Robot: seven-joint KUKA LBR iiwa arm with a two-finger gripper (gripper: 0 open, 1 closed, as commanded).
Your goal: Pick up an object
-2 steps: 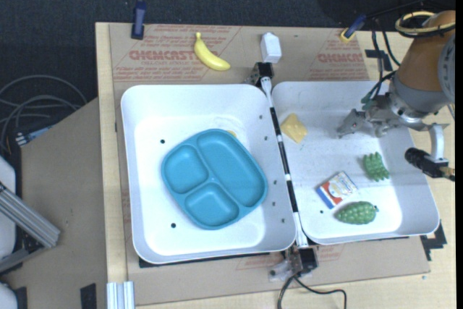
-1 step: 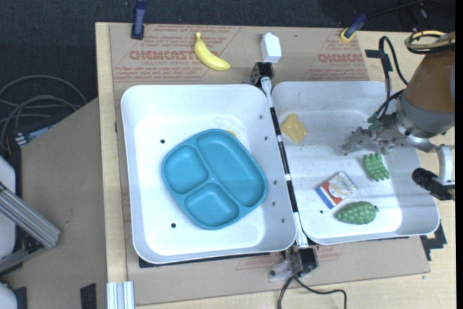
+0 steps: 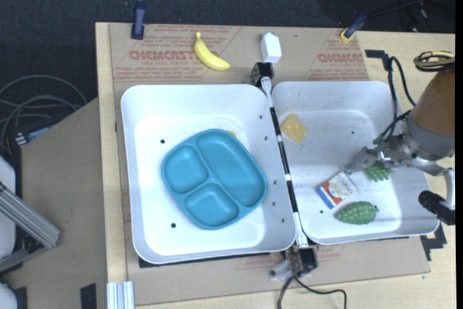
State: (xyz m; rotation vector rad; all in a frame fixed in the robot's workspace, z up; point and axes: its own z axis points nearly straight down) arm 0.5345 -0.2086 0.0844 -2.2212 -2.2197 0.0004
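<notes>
Camera view, arm: the grey arm came in from the right, its orange band showing at the frame's edge, wrist low over the right bin.
Camera view, pincer: the pincer sat down at the bin floor, near the bin's right wall; whether it was apart or together, I could not tell, the metal parts blurred into one another there.
Camera view, nearest thing: a small green leafy piece lay right at the pincer's tip, touching it or just beside it, and I could not say which.
Camera view, other things in the right bin: a red, white and blue packet lay just left of the pincer; a green bumpy lump lay near the front wall; a pale yellow piece rested up by the divider, well apart from the arm.
Camera view, left bin: the left bin carried a blue divided plate, well apart from the arm.
Camera view, bench: a banana and a small white block lay on the bench behind the bins.
Progress, done: the approach looked finished, with the arm down among the things.
Progress, left: nothing was seen lifted, everything rested on the bin floor; the grip and the raise were, by my reading, still to come.
</notes>
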